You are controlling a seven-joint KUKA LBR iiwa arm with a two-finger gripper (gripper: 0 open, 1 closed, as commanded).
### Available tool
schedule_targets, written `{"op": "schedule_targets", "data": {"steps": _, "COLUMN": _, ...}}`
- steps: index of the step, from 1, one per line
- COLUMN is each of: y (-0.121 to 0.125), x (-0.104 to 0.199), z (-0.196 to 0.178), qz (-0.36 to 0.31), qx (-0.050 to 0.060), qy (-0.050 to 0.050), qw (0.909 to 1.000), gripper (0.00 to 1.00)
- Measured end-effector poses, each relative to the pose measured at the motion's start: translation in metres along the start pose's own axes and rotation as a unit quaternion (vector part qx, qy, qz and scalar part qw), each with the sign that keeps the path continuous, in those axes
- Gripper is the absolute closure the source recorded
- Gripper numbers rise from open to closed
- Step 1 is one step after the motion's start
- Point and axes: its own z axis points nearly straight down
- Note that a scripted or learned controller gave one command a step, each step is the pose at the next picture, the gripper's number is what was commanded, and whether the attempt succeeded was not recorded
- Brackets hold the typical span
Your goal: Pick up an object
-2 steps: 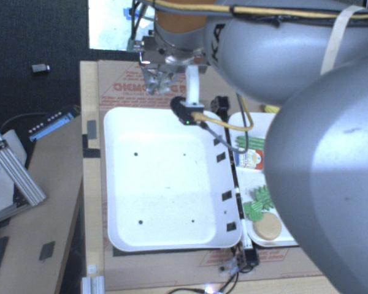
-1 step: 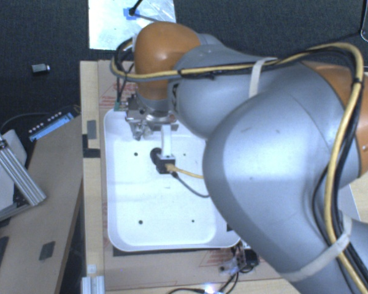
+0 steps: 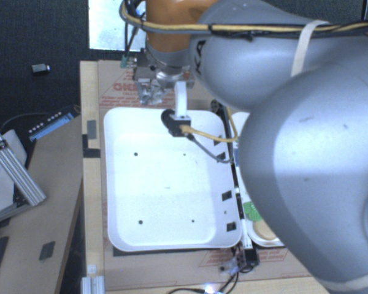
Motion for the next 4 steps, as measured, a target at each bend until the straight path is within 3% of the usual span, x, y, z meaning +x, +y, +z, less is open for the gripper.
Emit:
{"op": "schedule_targets", "data": {"steps": 1, "y": -0.039, "x": -0.002, "z": 0.108, "qz": 0.002, "qx": 0.012, "qy": -0.004, "qw": 0.9999, "gripper": 1.00}}
{"op": "schedule_targets", "data": {"steps": 2, "y": -0.049, "x": 0.000, "z": -0.017, "qz": 0.000, "qx": 0.003, "qy": -0.001, "qw": 1.0000, "gripper": 1.00}}
{"op": "schedule_targets", "data": {"steps": 3, "y": -0.112, "x": -0.001, "z": 0.067, "qz": 0.002, "qx": 0.013, "qy": -0.004, "qw": 0.9999, "gripper": 1.00}}
{"op": "schedule_targets", "data": {"steps": 4, "y": -0.114, "x": -0.006, "z": 0.040, "qz": 0.003, "qx": 0.007, "qy": -0.002, "qw": 1.0000, "gripper": 1.00}}
